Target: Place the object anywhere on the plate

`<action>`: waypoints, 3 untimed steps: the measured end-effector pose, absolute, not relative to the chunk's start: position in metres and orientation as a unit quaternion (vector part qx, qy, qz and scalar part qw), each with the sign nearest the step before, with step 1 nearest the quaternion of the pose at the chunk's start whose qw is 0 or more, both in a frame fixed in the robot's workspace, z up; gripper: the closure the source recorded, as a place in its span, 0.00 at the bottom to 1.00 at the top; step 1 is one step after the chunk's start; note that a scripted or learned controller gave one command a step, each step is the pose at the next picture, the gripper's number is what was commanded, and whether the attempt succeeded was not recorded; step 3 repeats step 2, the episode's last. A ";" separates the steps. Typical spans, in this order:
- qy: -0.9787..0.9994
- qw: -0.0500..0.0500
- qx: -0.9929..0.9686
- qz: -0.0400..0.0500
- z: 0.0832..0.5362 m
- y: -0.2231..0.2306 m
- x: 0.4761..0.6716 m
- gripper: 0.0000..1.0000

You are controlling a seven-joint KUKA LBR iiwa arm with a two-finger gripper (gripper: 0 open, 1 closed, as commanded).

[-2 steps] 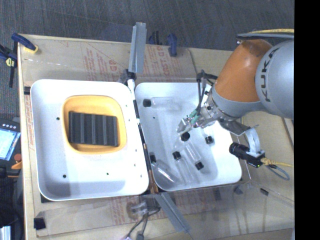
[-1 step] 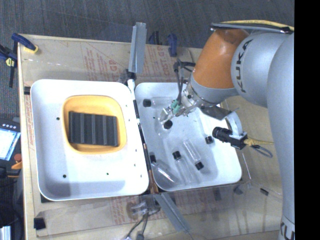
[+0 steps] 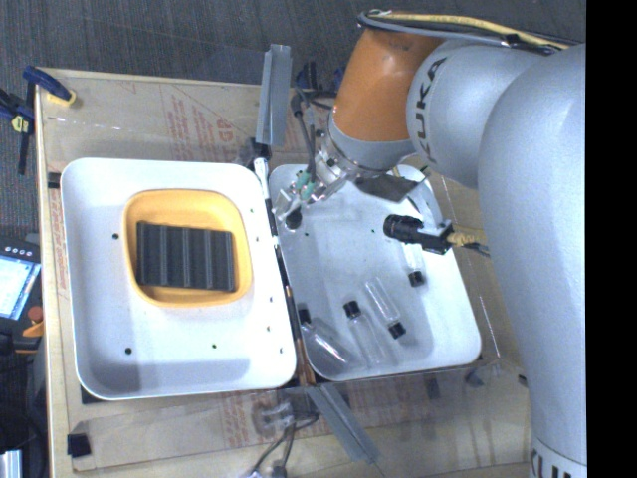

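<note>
Tubes [image 3: 381, 303] with black caps lie in the right bin [image 3: 348, 252] below jaws whose opening is unclear.

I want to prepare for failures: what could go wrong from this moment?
1. The gripper sits close to the right bin's far corner; it may knock the wall.
2. The small black pieces and clear pieces look hard to grasp; a try could miss.
3. The yellow plate is in the left bin; a weak grip may drop a piece between.

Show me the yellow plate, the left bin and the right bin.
yellow plate [image 3: 185, 204], camera view, its upper rim.
left bin [image 3: 169, 355], camera view, bare floor near front.
right bin [image 3: 343, 252], camera view, bare floor.
</note>
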State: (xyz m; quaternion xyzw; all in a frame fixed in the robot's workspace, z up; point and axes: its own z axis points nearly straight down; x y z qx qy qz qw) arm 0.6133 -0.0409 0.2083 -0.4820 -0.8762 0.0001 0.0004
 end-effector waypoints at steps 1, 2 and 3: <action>-0.876 0.000 -0.482 0.000 0.208 -0.041 0.613 0.00; -0.882 0.000 -0.472 -0.001 0.217 0.025 0.617 0.00; -0.882 0.000 -0.472 -0.001 0.217 0.025 0.617 0.00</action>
